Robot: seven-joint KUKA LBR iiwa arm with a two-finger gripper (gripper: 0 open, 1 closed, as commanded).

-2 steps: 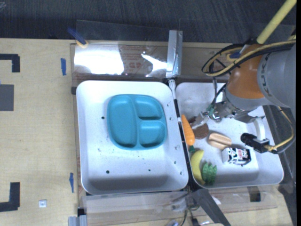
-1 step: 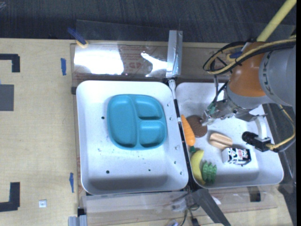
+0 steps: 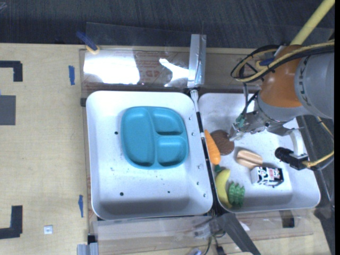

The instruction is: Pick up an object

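Observation:
The right bin [image 3: 304, 189] holds several toy foods. An orange carrot [image 3: 213, 149] lies along its left wall, with a brown round disc [image 3: 223, 141] beside it. A tan bun [image 3: 248, 158] lies in the middle and a black-and-white carton [image 3: 266, 176] sits right of it. A yellow banana [image 3: 222, 185] and green broccoli [image 3: 236, 193] rest at the front left. My gripper [image 3: 239, 127] hangs low in the bin, just up and right of the brown disc. I see nothing held in it.
The left bin [image 3: 101, 158] carries a blue divided plate [image 3: 154, 136]. The grey arm with its orange band [image 3: 279, 92] and cables covers the right bin's far right corner. A clear plastic sheet [image 3: 138, 68] lies behind the bins.

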